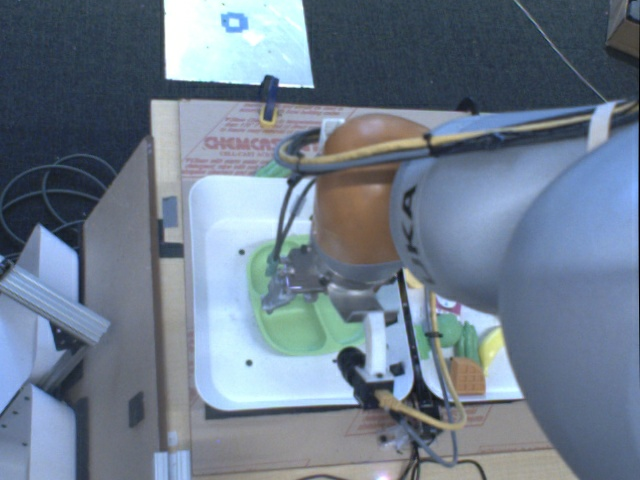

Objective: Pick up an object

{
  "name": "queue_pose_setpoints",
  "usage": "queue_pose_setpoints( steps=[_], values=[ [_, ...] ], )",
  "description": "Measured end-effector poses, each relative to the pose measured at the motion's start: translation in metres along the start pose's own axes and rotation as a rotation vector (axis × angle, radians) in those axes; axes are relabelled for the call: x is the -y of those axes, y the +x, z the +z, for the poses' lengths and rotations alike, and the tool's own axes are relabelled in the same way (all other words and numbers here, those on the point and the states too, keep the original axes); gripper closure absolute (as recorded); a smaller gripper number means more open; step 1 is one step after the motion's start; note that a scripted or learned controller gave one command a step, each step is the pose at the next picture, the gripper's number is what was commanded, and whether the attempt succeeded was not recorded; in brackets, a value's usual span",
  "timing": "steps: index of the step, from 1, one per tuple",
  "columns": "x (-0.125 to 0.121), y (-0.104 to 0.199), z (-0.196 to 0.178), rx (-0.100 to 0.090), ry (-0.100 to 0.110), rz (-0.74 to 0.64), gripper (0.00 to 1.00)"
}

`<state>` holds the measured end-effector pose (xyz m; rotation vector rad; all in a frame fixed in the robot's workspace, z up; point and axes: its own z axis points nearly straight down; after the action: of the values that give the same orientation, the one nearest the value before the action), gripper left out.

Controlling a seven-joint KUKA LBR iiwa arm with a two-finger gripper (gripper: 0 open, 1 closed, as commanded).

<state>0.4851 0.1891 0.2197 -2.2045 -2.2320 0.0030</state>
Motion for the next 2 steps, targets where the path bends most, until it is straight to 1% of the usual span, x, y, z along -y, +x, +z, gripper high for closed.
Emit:
queue_pose_setpoints(
  steps=[1,2],
  values=[
    [-0.091,0.045,-0.030,-0.002,-0.015,0.005,0.00],
    [0.000,0.047,-0.147,-0.005,-0.012,0.003,0.00]
  ],
)
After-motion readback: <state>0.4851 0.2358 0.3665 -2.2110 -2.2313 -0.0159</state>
